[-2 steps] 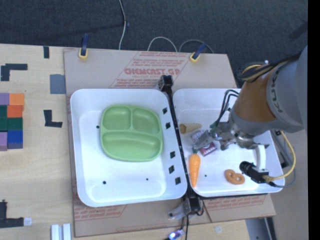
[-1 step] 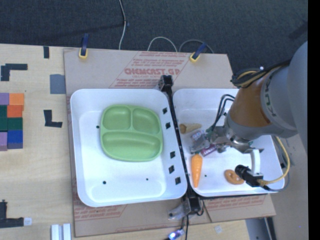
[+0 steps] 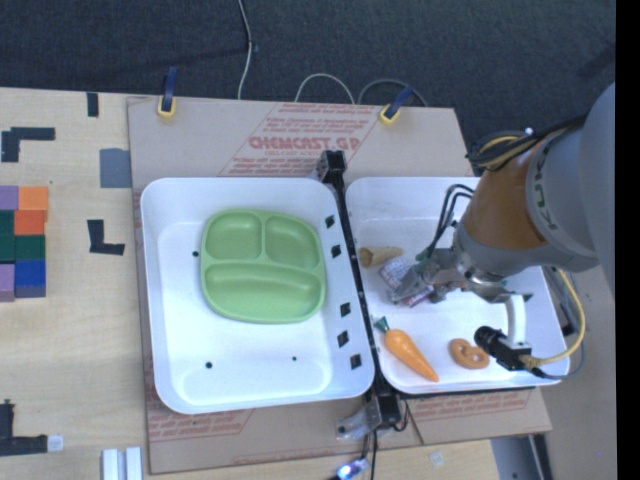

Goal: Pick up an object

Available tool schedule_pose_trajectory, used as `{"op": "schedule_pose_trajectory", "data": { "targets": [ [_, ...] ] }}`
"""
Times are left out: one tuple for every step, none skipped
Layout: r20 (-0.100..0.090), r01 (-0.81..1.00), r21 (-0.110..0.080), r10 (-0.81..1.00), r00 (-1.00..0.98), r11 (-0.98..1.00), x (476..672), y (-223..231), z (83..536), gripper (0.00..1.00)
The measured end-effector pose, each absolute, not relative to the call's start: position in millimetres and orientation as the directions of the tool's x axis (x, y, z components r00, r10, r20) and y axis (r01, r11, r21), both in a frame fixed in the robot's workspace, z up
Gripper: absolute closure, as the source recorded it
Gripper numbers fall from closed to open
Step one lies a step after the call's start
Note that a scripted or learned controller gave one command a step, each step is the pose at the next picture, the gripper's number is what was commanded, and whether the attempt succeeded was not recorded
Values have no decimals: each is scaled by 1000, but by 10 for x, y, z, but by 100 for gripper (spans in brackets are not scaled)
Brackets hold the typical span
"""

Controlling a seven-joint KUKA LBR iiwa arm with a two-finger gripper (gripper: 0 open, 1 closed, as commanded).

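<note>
The right bin [image 3: 452,196] holds an orange carrot [image 3: 411,354] near its front, a small brown pretzel-like piece [image 3: 467,353] to the carrot's right, and a tan piece [image 3: 381,257] by the left wall. My gripper [image 3: 412,284] is low in this bin, reaching left from the grey and orange arm [image 3: 510,216]. Its tip sits over a small silvery-pink object [image 3: 398,272], and the arm hides how the fingers meet that object.
The left bin [image 3: 175,368] carries a green divided plate [image 3: 264,267]. A black divider with clips [image 3: 343,268] runs between the bins. Coloured blocks [image 3: 24,240] lie on the bench at far left. A black cable fitting [image 3: 500,348] hangs near the pretzel.
</note>
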State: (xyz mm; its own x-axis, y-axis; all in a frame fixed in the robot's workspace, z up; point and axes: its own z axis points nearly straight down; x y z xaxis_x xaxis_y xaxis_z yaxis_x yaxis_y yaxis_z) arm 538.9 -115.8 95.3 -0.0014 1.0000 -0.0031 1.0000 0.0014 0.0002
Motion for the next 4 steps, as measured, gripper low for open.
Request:
{"op": "schedule_pose_trajectory", "data": {
  "targets": [
    [-1,1000,2,1000,-1,1,5470,-1158,1404,100],
    [-1,1000,4,1000,-1,2,5433,-1148,2026,100],
    [-1,1000,3,1000,-2,2,5473,-1101,2464,100],
    [1,1000,-2,1000,-6,6,5476,-545,2307,100]
  ]
}}
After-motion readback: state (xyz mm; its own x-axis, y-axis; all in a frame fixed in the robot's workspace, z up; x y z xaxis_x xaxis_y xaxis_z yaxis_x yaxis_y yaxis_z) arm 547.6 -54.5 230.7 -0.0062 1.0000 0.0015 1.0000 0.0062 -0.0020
